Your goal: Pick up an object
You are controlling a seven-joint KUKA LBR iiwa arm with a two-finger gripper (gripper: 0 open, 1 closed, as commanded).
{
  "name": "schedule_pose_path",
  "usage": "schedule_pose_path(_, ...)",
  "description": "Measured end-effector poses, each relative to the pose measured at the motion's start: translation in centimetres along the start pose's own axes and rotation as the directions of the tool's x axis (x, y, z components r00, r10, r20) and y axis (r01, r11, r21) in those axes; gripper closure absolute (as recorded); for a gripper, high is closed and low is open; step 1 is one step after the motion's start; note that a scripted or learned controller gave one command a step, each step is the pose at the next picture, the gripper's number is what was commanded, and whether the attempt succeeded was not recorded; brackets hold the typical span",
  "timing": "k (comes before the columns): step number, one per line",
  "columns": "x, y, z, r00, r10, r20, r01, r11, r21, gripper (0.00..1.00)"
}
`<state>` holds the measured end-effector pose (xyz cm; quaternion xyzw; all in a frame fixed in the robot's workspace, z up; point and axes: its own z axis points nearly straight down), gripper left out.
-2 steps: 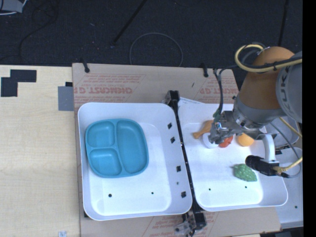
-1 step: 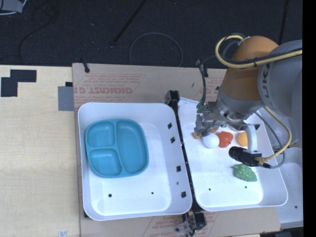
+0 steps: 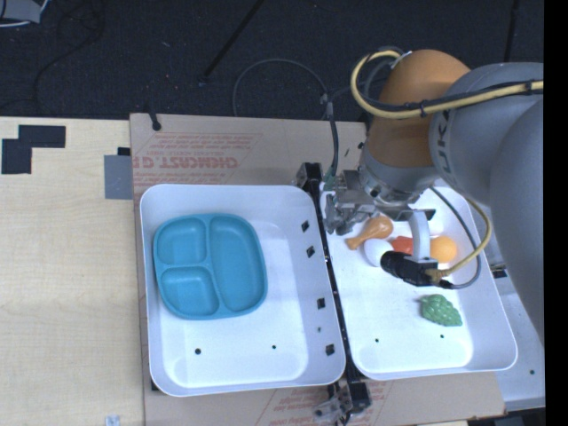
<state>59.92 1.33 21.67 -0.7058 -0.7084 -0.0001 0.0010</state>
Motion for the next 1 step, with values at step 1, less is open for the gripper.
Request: schedule_pose_path(1,5.54,0.86,-1.36,1.000,0.000,0.001,0.000,1.000,0.000,1.00)
